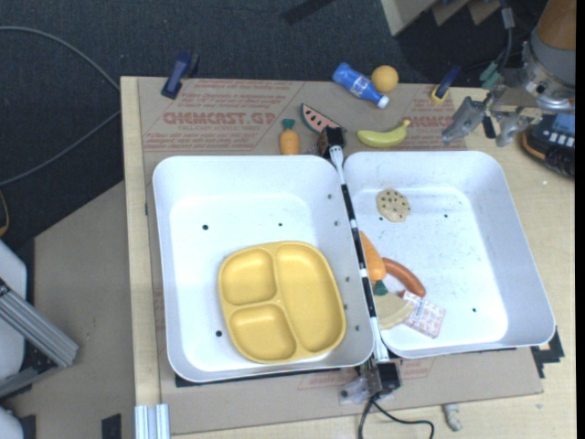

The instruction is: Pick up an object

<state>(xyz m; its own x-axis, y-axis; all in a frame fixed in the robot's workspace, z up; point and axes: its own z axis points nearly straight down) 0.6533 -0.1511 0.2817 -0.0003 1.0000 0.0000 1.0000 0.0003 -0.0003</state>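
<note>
My gripper (483,124) hangs open at the far right, over the back rim of the right bin (512,245), with nothing between its fingers. Well in front of it, a speckled cookie (394,205) lies in the right bin near the back left. Along that bin's left wall lie an orange carrot (370,256) and a red sausage (404,275). A tan wedge (393,310) and a pink wafer (425,317) sit together near the front. The gripper touches none of them.
The left bin (183,245) holds a yellow divided plate (279,300). Behind the bins, on the board, lie a banana (384,135), a blue bottle (358,83), an orange ball (385,78), a watermelon slice (315,117) and a small orange fruit (290,141).
</note>
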